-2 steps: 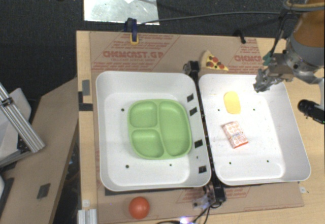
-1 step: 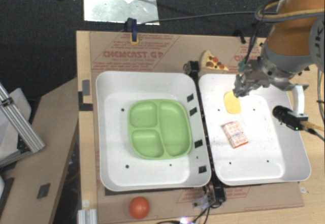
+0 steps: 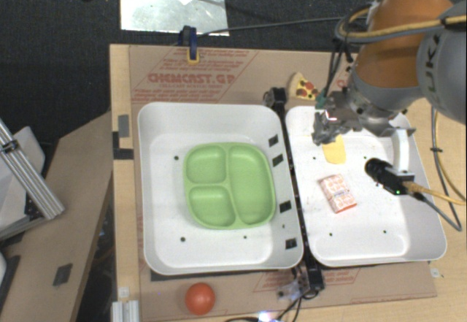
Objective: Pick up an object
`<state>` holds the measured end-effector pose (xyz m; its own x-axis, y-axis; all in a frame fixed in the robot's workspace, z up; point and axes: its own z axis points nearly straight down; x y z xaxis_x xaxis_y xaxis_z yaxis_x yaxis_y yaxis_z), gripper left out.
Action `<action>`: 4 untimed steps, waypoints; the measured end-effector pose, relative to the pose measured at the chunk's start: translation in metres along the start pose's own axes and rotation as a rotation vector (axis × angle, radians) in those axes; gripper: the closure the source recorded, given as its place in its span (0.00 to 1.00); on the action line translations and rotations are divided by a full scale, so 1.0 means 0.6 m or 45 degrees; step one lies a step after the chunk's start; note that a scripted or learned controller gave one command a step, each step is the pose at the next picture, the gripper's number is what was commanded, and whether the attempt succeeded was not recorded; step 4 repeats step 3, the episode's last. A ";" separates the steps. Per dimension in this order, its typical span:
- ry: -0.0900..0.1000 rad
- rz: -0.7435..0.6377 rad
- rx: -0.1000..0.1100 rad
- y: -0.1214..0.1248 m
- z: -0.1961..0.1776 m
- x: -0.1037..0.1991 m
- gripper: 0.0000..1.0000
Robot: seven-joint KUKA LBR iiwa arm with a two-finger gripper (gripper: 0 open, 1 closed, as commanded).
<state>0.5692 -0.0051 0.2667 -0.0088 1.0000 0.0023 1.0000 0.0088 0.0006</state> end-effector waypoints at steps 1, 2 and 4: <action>0.000 0.000 0.002 0.005 0.040 0.082 1.00; 0.000 -0.002 0.003 0.003 0.071 0.178 1.00; -0.002 0.006 0.000 0.004 0.069 0.171 0.00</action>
